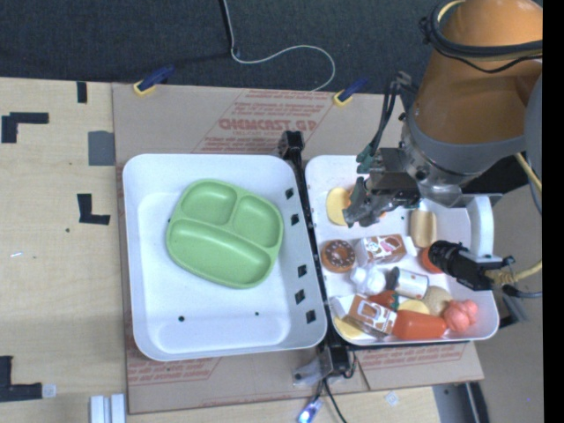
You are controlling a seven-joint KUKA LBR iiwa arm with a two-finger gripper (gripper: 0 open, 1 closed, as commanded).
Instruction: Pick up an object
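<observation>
The gripper (363,208) hangs low over the far end of the right bin (487,218), placed for a straight drop into the pile. Whether it grips anything, I cannot tell. No object is seen held; candidates lie just below and nearer: a donut (337,255), a snack packet (385,248), a carrot (418,326)

Tray (226,233): green plastic, smooth, slight sheen
Bins (145,263): white plastic, glossy
Bench (53,263): pale wood, matt
Sheet (256,117): brown cardboard, printed, matt
Arm band (489,20): orange, glossy
</observation>
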